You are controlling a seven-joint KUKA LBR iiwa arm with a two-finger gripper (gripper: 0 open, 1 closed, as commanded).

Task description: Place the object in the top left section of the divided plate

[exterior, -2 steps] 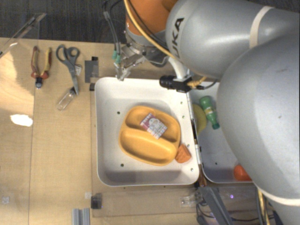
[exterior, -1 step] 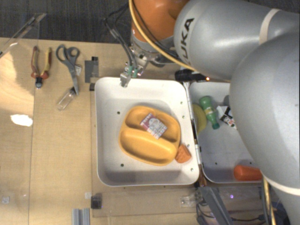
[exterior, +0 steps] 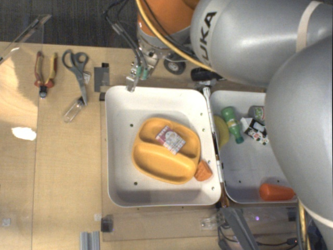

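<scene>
- The gripper [exterior: 136, 78] hangs over the rim of the left bin [exterior: 117, 155] at about 11 o'clock, under the arm's orange band. Nothing is seen in its grasp, and the view is too small and cluttered there to tell whether it is open or closed.
- The yellow divided plate [exterior: 156, 163] lies in the middle of the left bin. A small pink-and-white packet [exterior: 170, 139] rests on its upper half, at about 12 to 1 o'clock of the plate's centre and well apart from the gripper.
- An orange wedge [exterior: 203, 171] touches the plate's rim at 4 o'clock, outside the sections.
- Judgement: if the packet is the task's object, it is already on the plate. The dividers are too faint to confirm the top left section.
- The next move would then call for lifting clear without brushing the bin wall. Otherwise the arm must travel toward 4 o'clock and come down over the wedge.
- The right bin [exterior: 244, 186] holds a green bottle [exterior: 232, 123] and other items.
</scene>
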